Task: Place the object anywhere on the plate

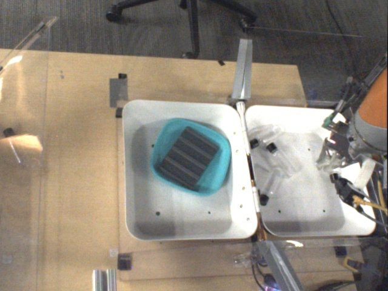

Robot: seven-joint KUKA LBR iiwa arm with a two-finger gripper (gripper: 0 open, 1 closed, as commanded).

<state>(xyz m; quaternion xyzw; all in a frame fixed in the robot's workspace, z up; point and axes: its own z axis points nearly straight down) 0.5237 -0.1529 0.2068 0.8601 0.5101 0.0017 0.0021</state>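
The claw (337,156) is sitting at the right edge of the camera view, low over the right side of the right-hand shallow white bin (303,223), below the grey arm with its orange band (374,111). Cables and brackets are crowding it, so how far it is open cannot be told, and nothing can be made out in its grip.

In that same bin, clear plastic pieces with small black caps (271,153) are lying scattered toward the left half, well apart from the claw; being transparent, they are hard to separate from the white floor.

In the left-hand white bin (136,211), the turquoise rounded-square plate (223,162) is lying tilted on the floor, and a dark grey ribbed block (190,157) is resting squarely on it. Judging by this, the block is the task's object and is already sitting on the plate, with the arm standing clear of it across the divider above the pale wooden worktop (60,193).
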